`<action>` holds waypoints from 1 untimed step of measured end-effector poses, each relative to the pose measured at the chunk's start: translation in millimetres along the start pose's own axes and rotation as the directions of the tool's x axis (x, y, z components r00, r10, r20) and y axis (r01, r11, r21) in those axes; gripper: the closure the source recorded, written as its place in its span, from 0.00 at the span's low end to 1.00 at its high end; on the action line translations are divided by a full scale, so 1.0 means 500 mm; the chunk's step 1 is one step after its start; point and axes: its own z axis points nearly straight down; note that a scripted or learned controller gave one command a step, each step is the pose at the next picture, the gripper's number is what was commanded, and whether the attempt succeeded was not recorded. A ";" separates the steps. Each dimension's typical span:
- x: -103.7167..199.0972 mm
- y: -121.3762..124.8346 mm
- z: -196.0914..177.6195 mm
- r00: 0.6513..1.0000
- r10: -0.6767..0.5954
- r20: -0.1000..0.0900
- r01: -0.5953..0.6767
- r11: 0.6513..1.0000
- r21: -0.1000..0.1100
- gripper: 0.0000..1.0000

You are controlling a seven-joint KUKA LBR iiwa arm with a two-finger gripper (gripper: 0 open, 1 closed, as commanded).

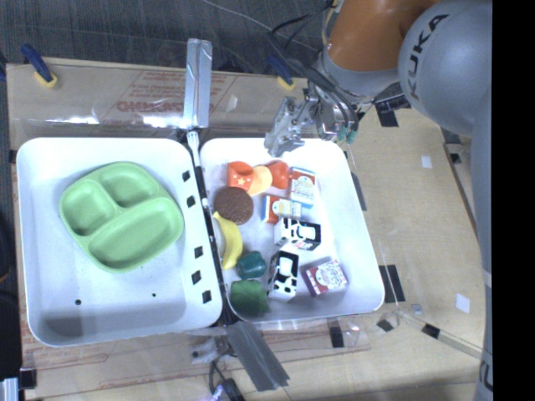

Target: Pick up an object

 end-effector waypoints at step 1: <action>0.005 -0.171 0.327 1.000 -0.028 0.004 0.028 1.000 0.001 1.00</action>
